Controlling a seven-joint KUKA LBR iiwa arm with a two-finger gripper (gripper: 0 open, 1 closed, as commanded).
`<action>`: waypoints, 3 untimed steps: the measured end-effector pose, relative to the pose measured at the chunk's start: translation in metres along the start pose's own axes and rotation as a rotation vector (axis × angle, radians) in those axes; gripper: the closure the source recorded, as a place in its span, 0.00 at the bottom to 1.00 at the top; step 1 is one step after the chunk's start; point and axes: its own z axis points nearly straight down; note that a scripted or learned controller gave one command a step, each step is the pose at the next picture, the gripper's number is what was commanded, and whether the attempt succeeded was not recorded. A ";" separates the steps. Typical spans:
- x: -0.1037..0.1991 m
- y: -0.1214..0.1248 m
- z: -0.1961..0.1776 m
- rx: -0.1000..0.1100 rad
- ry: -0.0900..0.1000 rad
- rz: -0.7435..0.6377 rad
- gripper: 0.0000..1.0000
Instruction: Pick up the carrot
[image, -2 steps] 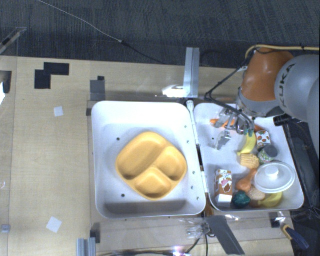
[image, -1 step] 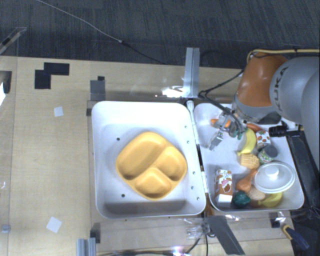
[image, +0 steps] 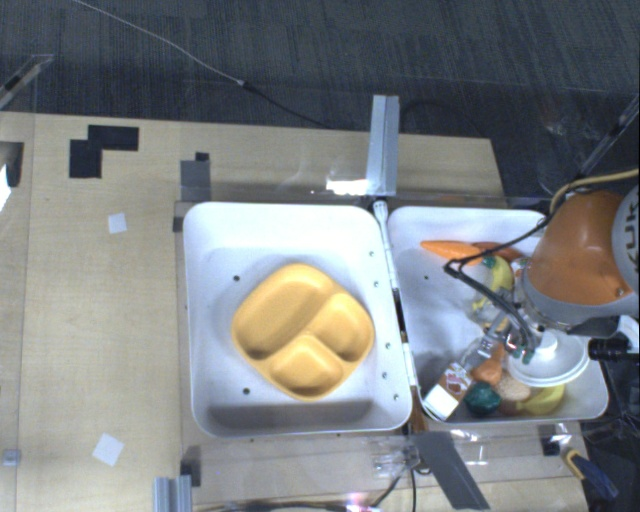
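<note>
Right bin, far edge: carrot (image: 462, 248) lying flat, long axis along that edge, tip toward the middle divider | gripper (image: 497, 345) low over clutter near the bin's near edge, well apart from carrot | gripper opening: cannot tell.

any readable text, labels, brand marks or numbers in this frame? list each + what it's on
None can be read.
Small packet with a red-and-white label in the right bin: print too small and blurred to read.
White block at the right bin's front edge: no legible marking.
Black shapes on the bench: plain patches, no lettering.
Yellow divided tray, carrot: no markings visible.
</note>
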 end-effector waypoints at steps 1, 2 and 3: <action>-0.078 0.044 0.003 -0.002 0.000 -0.035 0.00; -0.082 0.097 0.004 0.004 0.010 0.200 0.00; -0.055 0.198 -0.099 -0.006 0.001 0.358 0.00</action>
